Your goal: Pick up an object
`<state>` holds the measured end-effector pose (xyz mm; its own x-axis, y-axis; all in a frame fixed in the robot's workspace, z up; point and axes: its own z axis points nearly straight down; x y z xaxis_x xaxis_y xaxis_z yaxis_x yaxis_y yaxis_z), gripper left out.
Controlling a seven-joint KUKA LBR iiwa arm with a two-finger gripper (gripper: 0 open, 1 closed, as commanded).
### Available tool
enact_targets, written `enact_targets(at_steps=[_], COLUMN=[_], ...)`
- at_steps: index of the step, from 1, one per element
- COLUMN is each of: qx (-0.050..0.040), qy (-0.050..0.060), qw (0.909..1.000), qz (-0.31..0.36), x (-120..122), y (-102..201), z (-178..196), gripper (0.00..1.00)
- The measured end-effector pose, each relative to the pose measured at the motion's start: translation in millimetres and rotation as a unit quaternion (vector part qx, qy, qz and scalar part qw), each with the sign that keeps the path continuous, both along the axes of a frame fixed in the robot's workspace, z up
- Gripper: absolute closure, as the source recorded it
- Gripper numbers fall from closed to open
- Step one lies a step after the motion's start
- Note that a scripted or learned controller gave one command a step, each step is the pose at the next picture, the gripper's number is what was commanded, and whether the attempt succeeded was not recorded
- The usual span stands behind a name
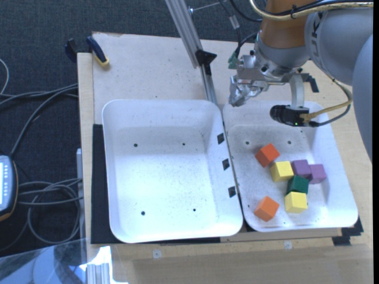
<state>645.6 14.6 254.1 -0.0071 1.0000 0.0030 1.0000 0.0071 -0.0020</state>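
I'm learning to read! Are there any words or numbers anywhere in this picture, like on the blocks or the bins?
No words or numbers can be read anywhere.
Blocks: plain coloured faces, no print.
Bins: white with dark specks, no labels.
Device at the left edge: it has small markings, too blurred to read.
Arm: no readable brand or sign.
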Motion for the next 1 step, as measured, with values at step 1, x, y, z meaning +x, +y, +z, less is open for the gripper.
enact_targets(at_steps=[1], qx=[-0.0003], qy=[0.001], qw=[1.0], qz=[0.0], x=[-10.4], y=[53.7], z=[-14.6], gripper=[1.0])
